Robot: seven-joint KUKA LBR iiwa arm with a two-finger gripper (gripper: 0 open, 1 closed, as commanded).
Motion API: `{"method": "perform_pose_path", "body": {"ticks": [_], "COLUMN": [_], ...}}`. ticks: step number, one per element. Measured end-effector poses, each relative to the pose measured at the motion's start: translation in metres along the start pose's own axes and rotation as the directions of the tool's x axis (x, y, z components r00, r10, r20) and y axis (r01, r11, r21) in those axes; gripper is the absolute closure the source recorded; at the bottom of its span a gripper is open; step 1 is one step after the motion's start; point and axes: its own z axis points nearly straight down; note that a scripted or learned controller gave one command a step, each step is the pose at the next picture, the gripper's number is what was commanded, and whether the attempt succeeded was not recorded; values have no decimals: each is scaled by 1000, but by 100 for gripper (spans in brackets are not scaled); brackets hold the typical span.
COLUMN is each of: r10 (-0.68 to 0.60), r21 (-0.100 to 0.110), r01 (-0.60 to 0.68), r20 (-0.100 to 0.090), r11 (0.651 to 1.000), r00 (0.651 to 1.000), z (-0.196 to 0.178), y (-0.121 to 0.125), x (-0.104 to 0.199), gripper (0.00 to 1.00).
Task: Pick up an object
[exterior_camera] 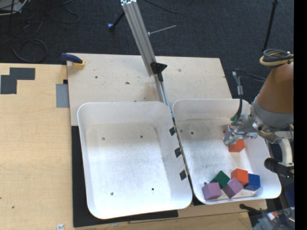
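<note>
My gripper (pixel 234 137) hangs over the right bin (pixel 201 123), near its right wall, at the end of the grey arm with the orange band (pixel 280 87). An orange-red block (pixel 236 147) sits right at the gripper's lower tip, partly covered by it; whether it is gripped or just lying under the gripper is unclear. At the bin's front right corner is a cluster of blocks: a green one (pixel 221 178), an orange one (pixel 240 176), a blue one (pixel 253 181) and two purple ones (pixel 211 190) (pixel 232 188).
The left bin (pixel 96 123) lies beside the right one, split from it by a rim with black clips (pixel 177 152). A slanted aluminium bar (pixel 141 37) rises behind the bins. Cables run along the arm at the right.
</note>
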Motion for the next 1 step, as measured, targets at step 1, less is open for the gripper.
{"method": "perform_pose_path", "body": {"ticks": [1], "r10": [-2], "r21": [-1], "r01": [2], "r20": [-1], "r11": [1000], "r00": [1000], "z": [0], "y": [6], "x": [61], "gripper": [100]}}
